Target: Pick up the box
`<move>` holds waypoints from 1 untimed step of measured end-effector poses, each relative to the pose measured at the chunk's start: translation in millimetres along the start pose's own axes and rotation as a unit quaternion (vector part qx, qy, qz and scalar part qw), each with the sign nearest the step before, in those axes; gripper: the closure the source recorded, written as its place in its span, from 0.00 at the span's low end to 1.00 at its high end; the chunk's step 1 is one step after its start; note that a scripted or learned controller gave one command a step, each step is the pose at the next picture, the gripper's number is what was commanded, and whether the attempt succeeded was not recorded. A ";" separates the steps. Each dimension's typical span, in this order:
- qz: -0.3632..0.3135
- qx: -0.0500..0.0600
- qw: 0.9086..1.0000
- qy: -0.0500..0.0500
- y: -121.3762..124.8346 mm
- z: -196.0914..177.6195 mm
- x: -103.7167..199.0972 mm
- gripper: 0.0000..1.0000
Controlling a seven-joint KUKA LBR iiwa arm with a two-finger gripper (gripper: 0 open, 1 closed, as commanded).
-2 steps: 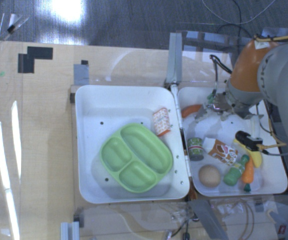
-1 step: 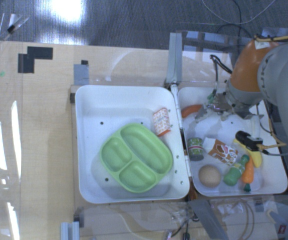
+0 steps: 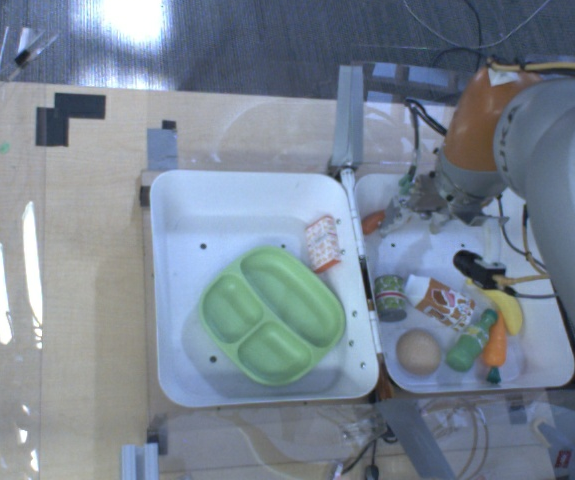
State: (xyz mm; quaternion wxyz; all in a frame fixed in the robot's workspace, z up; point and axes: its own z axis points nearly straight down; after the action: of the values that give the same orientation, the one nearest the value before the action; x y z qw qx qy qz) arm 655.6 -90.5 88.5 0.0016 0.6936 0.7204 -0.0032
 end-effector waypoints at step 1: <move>0.031 0.004 0.999 0.005 9.1 2.9 -40.8 0.00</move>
State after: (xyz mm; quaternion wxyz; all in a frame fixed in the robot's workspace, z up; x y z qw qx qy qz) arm 666.2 -130.9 85.9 -0.0046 0.7157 0.6984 -0.0029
